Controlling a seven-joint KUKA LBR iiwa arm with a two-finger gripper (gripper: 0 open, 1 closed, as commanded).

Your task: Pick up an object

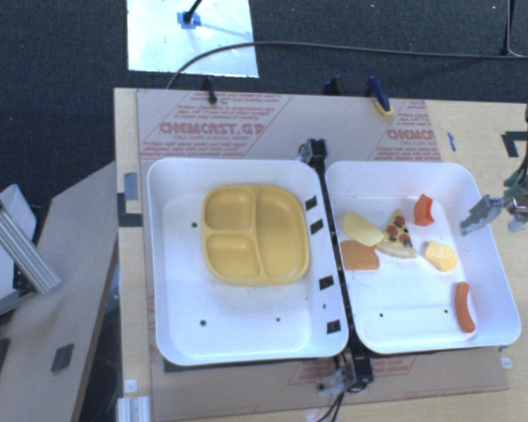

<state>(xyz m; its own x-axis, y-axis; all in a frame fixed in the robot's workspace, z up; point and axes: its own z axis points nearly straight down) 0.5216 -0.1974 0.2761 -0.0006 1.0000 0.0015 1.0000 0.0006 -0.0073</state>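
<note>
I count six small toy food pieces in the right bin (488,319), any of which could be the pick. A pale yellow oval piece (363,229) lies at about nine o'clock in the bin, touching a flat orange-brown piece (359,256) just below it. Beside them is a pizza slice (398,234) with red dots, near the bin's middle. A red-orange chunk (423,209) sits at twelve o'clock, a yellow cheese-like wedge (441,256) just right of the slice, and an orange sausage (464,307) at five o'clock near the wall.

The left bin (176,323) holds one thing — a yellow divided plate (255,234) with three compartments, lying flat at its centre.

The gripper (497,209) hangs at three o'clock over the right bin's rim, with nothing between its fingers — whether they are spread or closed I cannot tell.
</note>
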